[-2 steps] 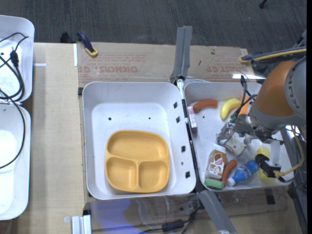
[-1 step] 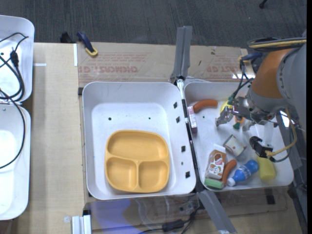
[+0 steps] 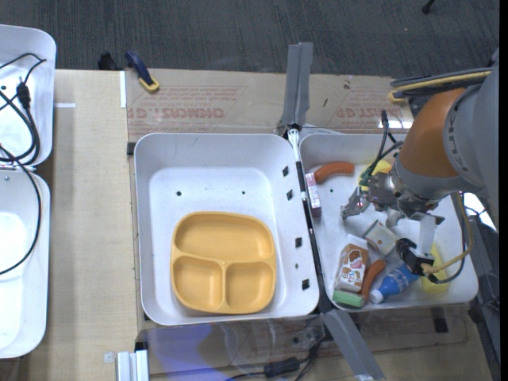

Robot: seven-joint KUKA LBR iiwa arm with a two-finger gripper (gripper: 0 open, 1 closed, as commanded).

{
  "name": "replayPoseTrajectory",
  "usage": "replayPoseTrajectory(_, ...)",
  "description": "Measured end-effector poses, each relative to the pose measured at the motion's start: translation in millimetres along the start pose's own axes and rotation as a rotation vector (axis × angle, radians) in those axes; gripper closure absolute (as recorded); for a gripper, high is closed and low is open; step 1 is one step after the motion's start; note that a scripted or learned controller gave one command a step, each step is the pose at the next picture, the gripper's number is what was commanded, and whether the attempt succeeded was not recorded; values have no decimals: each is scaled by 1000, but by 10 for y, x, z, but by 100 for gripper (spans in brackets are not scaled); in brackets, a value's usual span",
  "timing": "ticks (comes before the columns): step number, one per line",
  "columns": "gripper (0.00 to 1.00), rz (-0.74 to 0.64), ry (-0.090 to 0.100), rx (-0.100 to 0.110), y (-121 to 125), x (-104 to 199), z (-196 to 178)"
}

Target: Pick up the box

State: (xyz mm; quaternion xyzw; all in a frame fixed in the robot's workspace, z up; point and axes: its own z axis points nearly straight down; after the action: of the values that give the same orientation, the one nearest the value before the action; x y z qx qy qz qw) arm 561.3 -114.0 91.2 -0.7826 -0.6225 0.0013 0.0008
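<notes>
Small printed cardboard box (image 3: 352, 269) lying in the right white bin (image 3: 333, 151), long axis roughly upright in view, at about seven o'clock from the metal claw (image 3: 382, 213), close by; open-or-closed state impossible to tell

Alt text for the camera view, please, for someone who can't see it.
A grey arm with an orange band reaches from the right over the right bin, its end effector low among the clutter: a small box, a sausage, a blue-capped bottle. The left bin holds a yellow divided plate.
</notes>
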Motion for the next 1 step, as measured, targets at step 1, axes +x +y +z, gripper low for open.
replayPoseTrajectory(1,0,53,0,0,292,250,-38)
